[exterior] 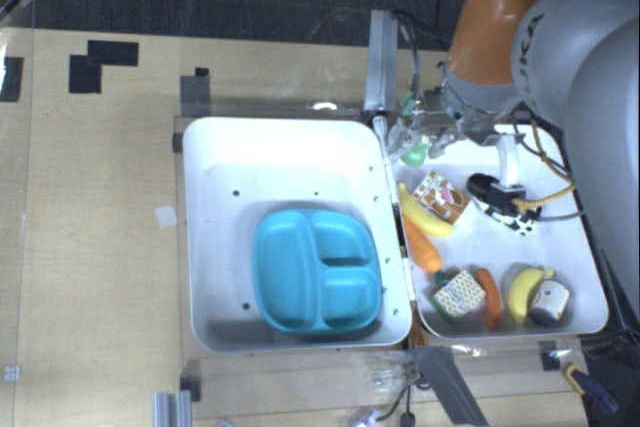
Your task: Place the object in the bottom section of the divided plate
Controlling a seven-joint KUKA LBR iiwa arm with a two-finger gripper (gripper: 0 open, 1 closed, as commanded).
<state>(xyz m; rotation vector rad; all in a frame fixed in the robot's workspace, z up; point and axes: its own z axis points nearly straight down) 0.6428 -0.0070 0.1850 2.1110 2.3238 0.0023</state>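
Here you are at the pick stage: nothing lies yet on the blue divided plate (pixel 318 267), which sits in the left bin (pixel 215 165) toward its near edge. The jaws (pixel 425 137) hang over the far left corner of the right bin (pixel 580 315), close to the wall shared by the 2 bins, and a small green thing (pixel 416 153) shows just beneath them. Whether they are parted or closed, or have hold of that green piece, you cannot tell from this angle; the wrist hides them.

The other candidates lie in the right bin: a banana (pixel 424 216) and a carrot (pixel 427 253) along the dividing wall, a small printed box (pixel 442 197) beside them, and more toys bunched at the near edge.

Your next move calls for a clear lift over that shared wall, then a reach across to the plate's bottom section. The left bin gives open room all around the plate; the right bin is crowded, and the metal post (pixel 378 60) stands near the wrist.
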